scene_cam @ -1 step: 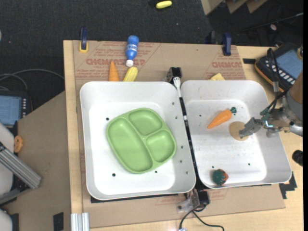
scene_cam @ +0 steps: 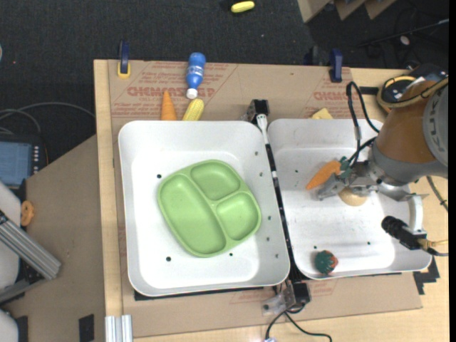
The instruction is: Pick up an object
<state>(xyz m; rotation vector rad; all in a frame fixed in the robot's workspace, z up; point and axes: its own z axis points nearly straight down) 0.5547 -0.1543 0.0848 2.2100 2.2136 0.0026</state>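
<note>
1. Nearest the camera: a small green-and-red ball-like toy point(scene_cam: 326, 261) lay at the near edge of the right bin point(scene_cam: 306, 212).
2. Arm point(scene_cam: 406, 141) came in from the right, over the right bin; orange band above the wrist was visible.
3. Tool point(scene_cam: 335, 186) sat low in the right bin, right at a toy carrot point(scene_cam: 323, 174). Carrot lay tilted, its far end pointing to the bin's left wall.
4. Tool state: can't tell how far apart it was set, or whether the carrot was actually in its grip.
5. A tan rounded object point(scene_cam: 353, 197) lay just beside the tool, partly hidden.
6. Left bin point(scene_cam: 142, 212) held a green three-compartment plate point(scene_cam: 208, 206), flat, roughly centred.
7. On the table point(scene_cam: 107, 191) behind the left bin: a blue-and-white bottle point(scene_cam: 194, 74), a second carrot point(scene_cam: 167, 107), a yellow corn cob point(scene_cam: 193, 110).
</note>
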